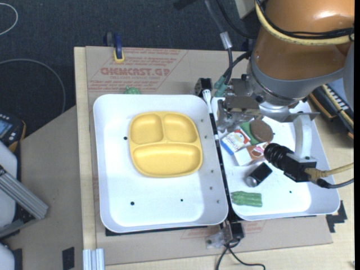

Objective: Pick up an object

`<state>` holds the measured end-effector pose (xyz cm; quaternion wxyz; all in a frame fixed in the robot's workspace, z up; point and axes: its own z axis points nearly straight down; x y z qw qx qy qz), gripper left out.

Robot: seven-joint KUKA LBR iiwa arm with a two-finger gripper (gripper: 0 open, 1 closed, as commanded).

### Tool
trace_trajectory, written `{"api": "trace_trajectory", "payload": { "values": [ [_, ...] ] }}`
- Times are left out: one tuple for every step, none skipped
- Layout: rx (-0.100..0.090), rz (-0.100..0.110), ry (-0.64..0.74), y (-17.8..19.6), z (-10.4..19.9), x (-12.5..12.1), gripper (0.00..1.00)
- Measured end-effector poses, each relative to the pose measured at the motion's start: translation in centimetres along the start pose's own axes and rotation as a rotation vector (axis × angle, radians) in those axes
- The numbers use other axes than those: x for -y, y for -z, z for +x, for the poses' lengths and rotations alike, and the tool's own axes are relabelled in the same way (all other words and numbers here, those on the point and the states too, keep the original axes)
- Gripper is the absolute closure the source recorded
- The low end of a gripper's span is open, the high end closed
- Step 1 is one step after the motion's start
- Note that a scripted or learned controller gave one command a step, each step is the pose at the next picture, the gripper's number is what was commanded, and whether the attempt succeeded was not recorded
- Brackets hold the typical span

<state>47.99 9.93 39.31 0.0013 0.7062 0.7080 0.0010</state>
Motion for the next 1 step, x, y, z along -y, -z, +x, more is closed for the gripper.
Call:
{"api": "trace_trajectory", "payload": {
  "values": [
    [0.002, 0.012, -0.012, -6.48, -7.64, 0.19, 1.0]
  ]
}}
